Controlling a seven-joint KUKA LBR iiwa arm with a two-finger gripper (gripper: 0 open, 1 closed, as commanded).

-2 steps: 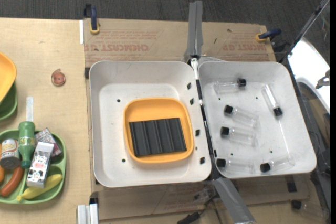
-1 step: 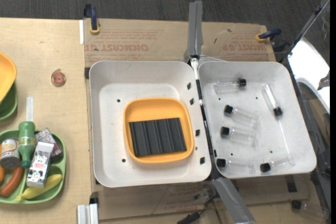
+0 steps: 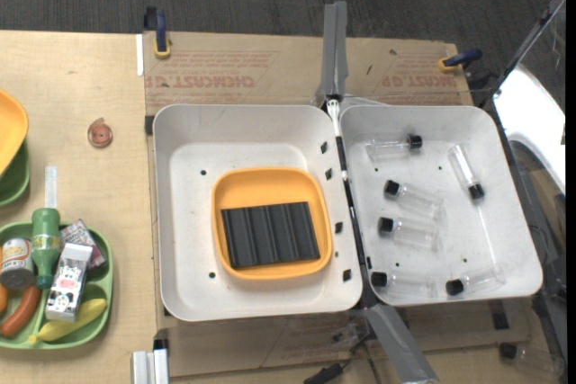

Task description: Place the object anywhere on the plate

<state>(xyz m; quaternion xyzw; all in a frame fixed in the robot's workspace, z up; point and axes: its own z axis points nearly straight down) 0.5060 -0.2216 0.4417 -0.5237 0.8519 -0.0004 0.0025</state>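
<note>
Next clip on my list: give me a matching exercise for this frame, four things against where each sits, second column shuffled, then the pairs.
Things:
1. orange plate
2. black ridged mat
3. clear vials with black caps
4. green bottle

Places:
A. scattered in the right white bin
B. lying on the orange plate
C. on the green tray of toy food at the bench's left edge
D. in the middle of the left white bin

Pairs: 1-D, 2-B, 3-A, 4-C
</note>
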